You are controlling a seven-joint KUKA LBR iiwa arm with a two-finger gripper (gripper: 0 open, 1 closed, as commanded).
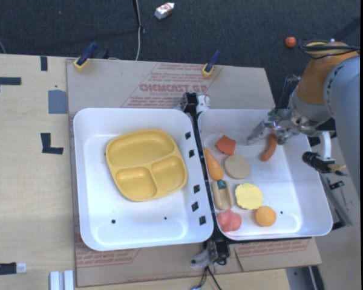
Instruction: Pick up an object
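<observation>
though partly blurred, the hand [271, 136] grips an orange sausage [268, 150] above the right bin [308, 186].

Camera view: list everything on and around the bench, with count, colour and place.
Bins: 2, white, side by side on a cardboard sheet.
Divided tray: 1, yellow, in the left bin.
Carrot: 1, orange, right bin, along its left wall.
Red-orange block: 1, right bin, upper part.
Round disc: 1, tan, right bin, middle.
Wavy-edged piece: 1, yellow, right bin.
Ball: 1, orange, right bin, near edge.
Pink-red item: 1, right bin, near left corner.
Tan bun-like item: 1, below the carrot.
Sausage: 1, orange-red, at the gripper's tip.
Clamps: 2, blue and yellow, cardboard's far edge.
Gripper: 1, grey, over the right bin.
Arm: 1, grey with an orange band, from the right.
</observation>
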